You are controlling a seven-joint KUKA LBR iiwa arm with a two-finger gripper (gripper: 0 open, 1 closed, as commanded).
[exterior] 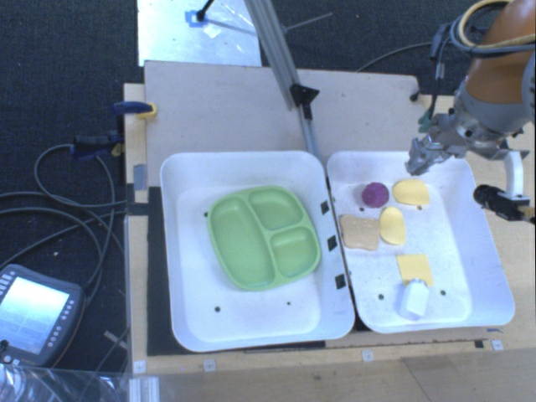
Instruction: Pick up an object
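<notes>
My gripper point(418, 165) hangs over the far edge of the right bin point(486, 258), just above and behind a pale yellow oval piece point(411, 193). Nothing shows between its fingers. A purple round item point(374, 194) lies left of that piece. Below them sit a tan toast-shaped slice point(360, 232) and a second yellow oval piece point(392, 225). Nearer the front lie a yellow square slice point(414, 268) and a small white block point(413, 299).
The left bin point(180, 308) holds a green divided plate point(264, 236). A slanted metal pole point(280, 48) crosses the bench behind the bins. A grey tablet point(38, 308) and cables lie on the floor at left.
</notes>
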